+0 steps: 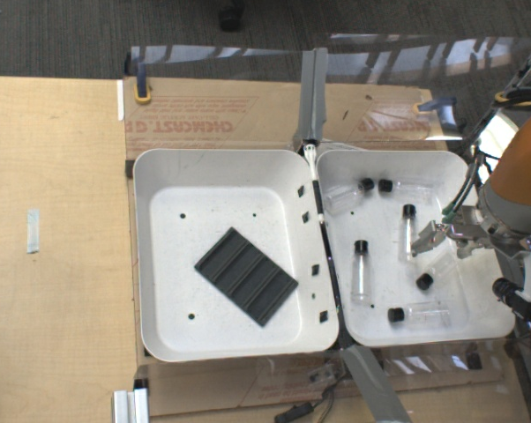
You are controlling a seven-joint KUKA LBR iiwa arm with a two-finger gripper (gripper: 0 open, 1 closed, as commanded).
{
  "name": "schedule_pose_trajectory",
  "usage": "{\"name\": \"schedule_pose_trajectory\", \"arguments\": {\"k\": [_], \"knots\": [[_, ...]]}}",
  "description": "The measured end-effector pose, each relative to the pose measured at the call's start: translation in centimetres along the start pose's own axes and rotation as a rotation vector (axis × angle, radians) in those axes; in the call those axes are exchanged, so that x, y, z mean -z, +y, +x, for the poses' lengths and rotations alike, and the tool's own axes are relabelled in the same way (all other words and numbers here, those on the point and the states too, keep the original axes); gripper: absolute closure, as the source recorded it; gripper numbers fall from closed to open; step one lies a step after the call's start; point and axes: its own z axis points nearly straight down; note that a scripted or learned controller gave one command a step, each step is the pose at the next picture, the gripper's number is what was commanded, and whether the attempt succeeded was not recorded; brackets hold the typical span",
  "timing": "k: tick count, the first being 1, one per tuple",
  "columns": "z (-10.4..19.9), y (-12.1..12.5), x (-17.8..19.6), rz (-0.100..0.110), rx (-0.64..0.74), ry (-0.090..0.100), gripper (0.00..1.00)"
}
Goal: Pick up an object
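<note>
Camera view from above shows the grey two-finger gripper [429,236] hanging over the middle of the right shallow white bin [398,335], its fingers spread apart with nothing between them. A clear plastic vial with a black cap [407,228] lies just beside the fingertips on their left, while a second such vial [361,268] lies further left, a third [417,315] near the front wall, and loose black caps [376,184] toward the back. A dark grey ribbed rectangular plate [246,276] lies tilted in the left white bin [151,236].

A ridged mat [246,276] lies in the left bin [151,236]; several capped vials [361,270] lie scattered in the right bin [371,335].
</note>
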Motion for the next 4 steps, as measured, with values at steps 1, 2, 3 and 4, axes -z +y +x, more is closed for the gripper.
{"name": "schedule_pose_trajectory", "arguments": {"k": [1,2,3,4], "knots": [[-2.6,-3.9,-3.9,0.001,0.053,0.004,0.0],[-2.7,-3.9,-3.0,0.001,0.051,0.002,1.0],[5.4,1.6,5.8,-0.001,0.065,-0.001,1.0],[12.3,0.9,10.5,-0.001,0.034,-0.002,1.0]]}}
